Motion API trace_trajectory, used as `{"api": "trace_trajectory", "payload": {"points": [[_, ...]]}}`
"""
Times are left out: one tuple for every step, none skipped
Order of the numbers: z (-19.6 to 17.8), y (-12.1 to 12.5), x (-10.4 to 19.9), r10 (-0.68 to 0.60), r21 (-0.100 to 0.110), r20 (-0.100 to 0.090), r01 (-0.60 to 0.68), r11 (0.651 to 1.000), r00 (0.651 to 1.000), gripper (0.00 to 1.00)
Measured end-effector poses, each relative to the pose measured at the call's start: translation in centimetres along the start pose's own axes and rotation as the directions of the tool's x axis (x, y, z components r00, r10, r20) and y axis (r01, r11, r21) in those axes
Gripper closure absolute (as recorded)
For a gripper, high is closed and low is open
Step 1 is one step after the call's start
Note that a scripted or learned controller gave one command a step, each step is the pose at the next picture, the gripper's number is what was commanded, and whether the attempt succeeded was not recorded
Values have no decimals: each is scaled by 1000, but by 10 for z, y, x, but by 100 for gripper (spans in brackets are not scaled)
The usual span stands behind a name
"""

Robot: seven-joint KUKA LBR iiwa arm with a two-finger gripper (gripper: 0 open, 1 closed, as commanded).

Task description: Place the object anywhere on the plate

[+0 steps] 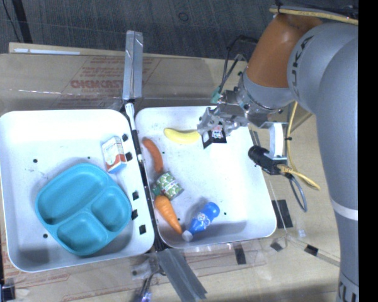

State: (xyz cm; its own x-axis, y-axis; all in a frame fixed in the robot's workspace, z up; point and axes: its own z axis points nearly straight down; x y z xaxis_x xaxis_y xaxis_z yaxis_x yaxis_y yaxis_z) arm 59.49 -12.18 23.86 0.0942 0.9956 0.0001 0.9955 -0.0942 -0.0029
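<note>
while the gripper hangs just beside the banana in the right bin, picking up looks like the step, and next it must carry it to the blue plate.

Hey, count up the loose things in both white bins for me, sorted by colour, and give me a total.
Yellow: 1, the banana
Orange: 3, the sausage, the carrot, the small carton
Green: 1, the patterned packet
Blue: 2, the bottle, the divided plate
Total: 7
</note>
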Motion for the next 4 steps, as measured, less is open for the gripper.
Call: {"api": "trace_trajectory", "payload": {"points": [[-38, -96, 40, -42, 0, 0, 42, 999, 999, 100], [19, -130, 107, -18, 4, 1, 18, 1000, 1000, 100], [49, -133, 176, -65, 5, 1, 65, 998, 998, 100], [49, -132, 175, -63, 4, 1, 63, 998, 998, 0]]}}
